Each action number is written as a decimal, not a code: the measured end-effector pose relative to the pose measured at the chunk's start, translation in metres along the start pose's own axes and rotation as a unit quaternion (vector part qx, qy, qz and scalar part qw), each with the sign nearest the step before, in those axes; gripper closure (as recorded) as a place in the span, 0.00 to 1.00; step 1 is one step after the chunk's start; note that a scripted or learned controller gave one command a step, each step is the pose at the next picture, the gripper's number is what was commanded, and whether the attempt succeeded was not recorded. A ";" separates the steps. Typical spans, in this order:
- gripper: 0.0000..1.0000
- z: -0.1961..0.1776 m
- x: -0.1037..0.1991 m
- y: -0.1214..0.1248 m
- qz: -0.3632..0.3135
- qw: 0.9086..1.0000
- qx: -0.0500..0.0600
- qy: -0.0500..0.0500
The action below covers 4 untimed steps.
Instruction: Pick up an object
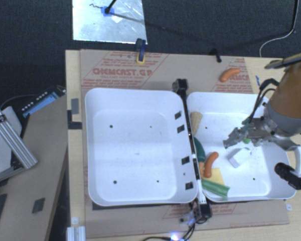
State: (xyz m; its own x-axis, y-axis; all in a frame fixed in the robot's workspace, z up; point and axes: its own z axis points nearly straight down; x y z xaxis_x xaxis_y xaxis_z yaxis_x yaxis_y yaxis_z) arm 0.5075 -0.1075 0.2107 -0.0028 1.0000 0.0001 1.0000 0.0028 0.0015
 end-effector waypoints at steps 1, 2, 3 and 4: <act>1.00 -0.011 0.000 0.001 -0.001 1.000 -0.002 0.000; 1.00 -0.177 0.079 -0.019 -0.006 1.000 -0.010 0.001; 1.00 -0.242 0.150 -0.017 -0.005 1.000 -0.005 0.002; 1.00 -0.249 0.145 -0.017 -0.003 1.000 -0.003 0.000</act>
